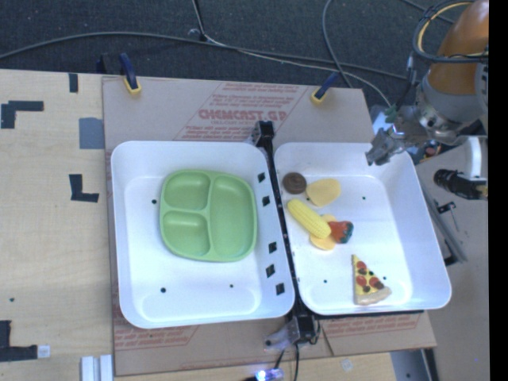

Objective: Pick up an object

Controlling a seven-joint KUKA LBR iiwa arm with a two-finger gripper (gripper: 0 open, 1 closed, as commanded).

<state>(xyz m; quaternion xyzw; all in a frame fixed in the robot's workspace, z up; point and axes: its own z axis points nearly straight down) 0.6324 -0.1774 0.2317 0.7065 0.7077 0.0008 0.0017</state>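
The right bin (413, 205) holds a brown round piece (294, 182), a pale yellow chip-like piece (324, 190), a yellow corn cob (308, 217), a small red and orange piece (340, 230) and a pizza slice (367, 281). My gripper (383, 151) hangs over the far right corner of that bin, above its rim, apart from all the items. Nothing shows between its fingers.
A green divided plate (209, 214) lies in the left bin (131, 236). Black clips run along the seam between the bins (271, 228). Cables (349, 30) cross the dark floor behind the bench. A blue and yellow clamp (128, 78) and a second one (325, 90) hold the cardboard's far edge.
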